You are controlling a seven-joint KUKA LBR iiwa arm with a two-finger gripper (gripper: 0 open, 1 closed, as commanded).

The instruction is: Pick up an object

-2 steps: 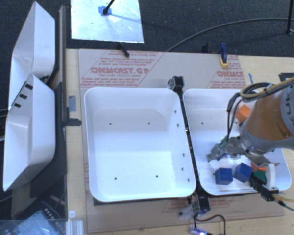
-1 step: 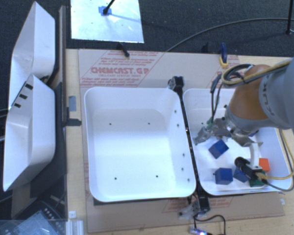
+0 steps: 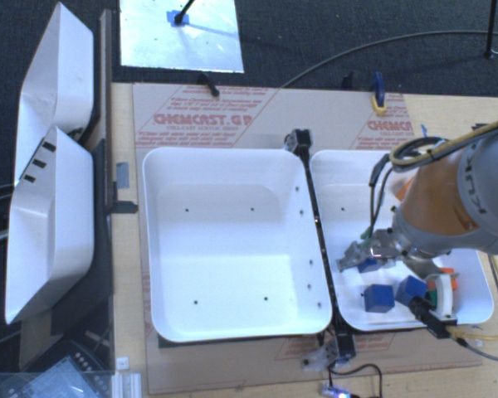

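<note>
My gripper (image 3: 357, 258) hangs low in the right bin (image 3: 340, 172), near its left wall, with the grey and orange arm covering much of the bin behind it. A small blue piece (image 3: 368, 264) lies right against the gripper's tip; whether it is gripped is unclear. A blue block (image 3: 378, 298) rests on the bin floor just in front of the gripper. A second blue block (image 3: 412, 288) lies to its right. Beside that sits a white and green object (image 3: 440, 296) with an orange bit (image 3: 448, 275) near it.
The left bin (image 3: 232, 239) stands next to the right one, split from it by a black divider rail (image 3: 314, 222). Spare white bins (image 3: 54, 181) lean at the far left. A metal plate (image 3: 180, 23) lies beyond the bench, and a blue clamp (image 3: 379, 98) grips the back edge.
</note>
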